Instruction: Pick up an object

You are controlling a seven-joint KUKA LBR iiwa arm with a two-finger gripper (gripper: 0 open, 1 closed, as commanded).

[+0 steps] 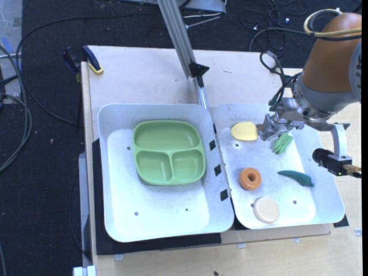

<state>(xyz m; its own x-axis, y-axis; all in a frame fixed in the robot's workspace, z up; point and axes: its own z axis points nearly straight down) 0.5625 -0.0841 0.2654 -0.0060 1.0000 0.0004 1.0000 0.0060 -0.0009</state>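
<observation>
Five things sit in the right bin (322, 209), and the jaws (275, 129) are right over the light green piece (282, 142), touching it, though I can't tell if they're open or closed on it. Yellow lump (244, 131) sits just left of them. My worry: the thin green piece slips sideways or gets pinched at its tip and drops.

In the right bin (322, 203) you have open floor between the orange ring (250, 178) and the teal piece (297, 177). The yellow piece (244, 131) and cream disc (267, 209) crowd its left side. The green divided plate (169, 152) takes the left bin's (115, 211) upper middle; its front stays bare.
</observation>
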